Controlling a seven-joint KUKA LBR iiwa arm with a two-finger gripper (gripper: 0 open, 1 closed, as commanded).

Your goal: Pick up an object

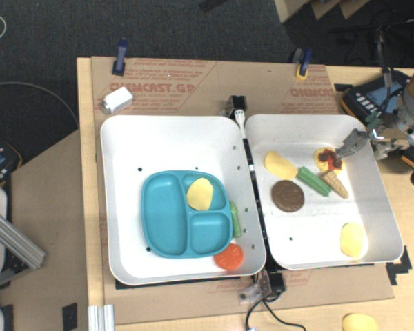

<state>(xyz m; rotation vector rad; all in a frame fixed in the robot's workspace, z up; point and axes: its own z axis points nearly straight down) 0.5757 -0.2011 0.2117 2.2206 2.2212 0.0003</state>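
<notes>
From the overhead camera view, my tool (339, 158) sits low in the right white bin (379, 188), its tip at a small red-and-yellow toy piece (325, 159); whether it is spread or pinching I cannot tell. Nothing looks lifted yet, so I judge the pick undone. A green stick (313, 181), tan cone (334, 183) and brown disc (288, 195) crowd close (awkward neighbours), while the teal divided tray (165, 216) lies well apart.
</notes>
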